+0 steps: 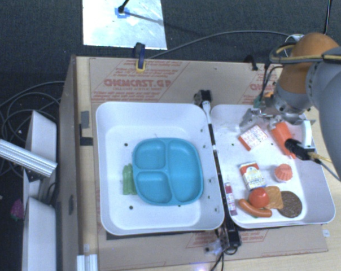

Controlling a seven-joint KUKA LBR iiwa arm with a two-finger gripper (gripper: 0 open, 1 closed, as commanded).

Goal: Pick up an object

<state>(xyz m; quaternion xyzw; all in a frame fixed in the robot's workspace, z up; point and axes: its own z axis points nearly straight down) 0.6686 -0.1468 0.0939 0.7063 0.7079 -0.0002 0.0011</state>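
Two shallow white plastic bins (111,168) are sitting on a printed cardboard sheet (159,75); its red lettering is too blurred to read. Left of the divided blue plate (166,171) is lying one green piece (128,179). Right of it, the gripper (266,113) is hovering by a red-and-white carton (253,137).

My arm (328,89): smooth grey casing, rounded joints, orange band (306,61) above wrist w/ thin yellowish cable looped over it. My hand (261,116) = grey metal assy, dark cabling alongside, detail too small to tell.
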